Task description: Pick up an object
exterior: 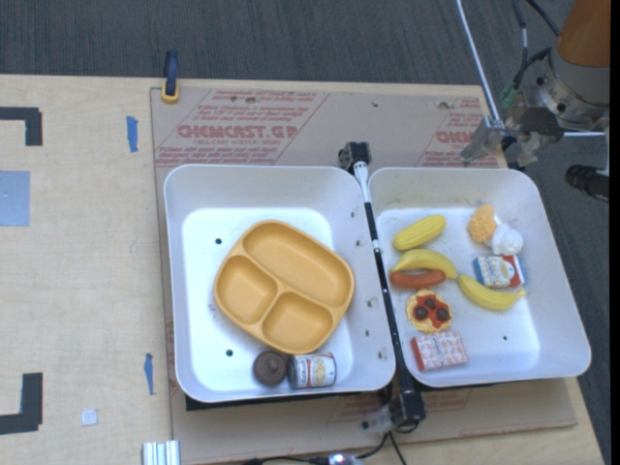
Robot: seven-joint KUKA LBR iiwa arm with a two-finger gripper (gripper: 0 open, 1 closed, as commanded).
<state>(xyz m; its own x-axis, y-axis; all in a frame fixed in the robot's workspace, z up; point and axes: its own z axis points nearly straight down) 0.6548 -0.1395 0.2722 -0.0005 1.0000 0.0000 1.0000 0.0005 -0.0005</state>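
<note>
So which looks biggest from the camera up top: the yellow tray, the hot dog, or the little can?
1. Yellow tray, by far.
2. Hot dog and can look about alike, too close to rank.

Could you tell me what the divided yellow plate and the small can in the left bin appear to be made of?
The divided plate looks like matte moulded plastic: uniform yellow, soft rounded ridges. The small can, lying on its side, seems metal with a printed label; a silvery rim shows, though toy plastic is possible.

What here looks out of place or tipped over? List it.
One thing: the small can in the left bin lies on its side beside a brown round piece, below the yellow divided tray, which sits askew. The right bin's toy foods look merely scattered.
</note>
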